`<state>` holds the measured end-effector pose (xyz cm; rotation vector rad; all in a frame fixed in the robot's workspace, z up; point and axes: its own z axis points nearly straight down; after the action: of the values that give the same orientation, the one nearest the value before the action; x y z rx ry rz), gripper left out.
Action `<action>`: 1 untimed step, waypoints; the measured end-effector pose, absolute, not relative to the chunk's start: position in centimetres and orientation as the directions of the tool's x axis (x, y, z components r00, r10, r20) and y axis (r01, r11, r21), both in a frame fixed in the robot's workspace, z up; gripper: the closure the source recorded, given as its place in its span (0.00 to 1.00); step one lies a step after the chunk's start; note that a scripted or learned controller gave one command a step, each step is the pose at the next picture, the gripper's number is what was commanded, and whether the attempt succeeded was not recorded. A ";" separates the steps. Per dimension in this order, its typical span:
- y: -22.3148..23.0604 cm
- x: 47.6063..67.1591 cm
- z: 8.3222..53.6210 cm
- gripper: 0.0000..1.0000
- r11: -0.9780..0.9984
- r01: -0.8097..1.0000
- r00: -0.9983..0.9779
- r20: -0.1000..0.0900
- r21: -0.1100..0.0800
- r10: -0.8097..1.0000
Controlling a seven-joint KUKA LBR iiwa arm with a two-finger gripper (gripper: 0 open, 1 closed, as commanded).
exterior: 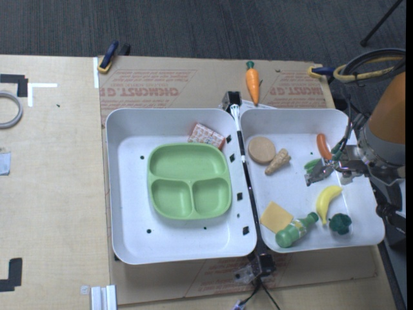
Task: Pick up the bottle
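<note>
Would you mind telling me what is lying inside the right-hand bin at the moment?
Right bin: green bottle, cheese slice, banana, broccoli, round cookie, cone, red piece. The gripper covers some floor.

Green divided plate (190, 181) in left bin (122, 192). Patterned packet (206, 135) just above plate. Right of plate: round cracker (262, 150), cone (277, 162), yellow cheese wedge (275, 217), banana (326, 201), broccoli (340, 223). Carrot (251, 81) on cardboard, up-right of plate.
</note>
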<state>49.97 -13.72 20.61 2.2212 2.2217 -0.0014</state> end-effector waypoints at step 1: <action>-13.8 50.0 21.6 1.00 -0.001 1.000 0.001 -0.002 0.000 1.000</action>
<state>50.01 -13.76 21.55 2.2218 2.2197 -0.0019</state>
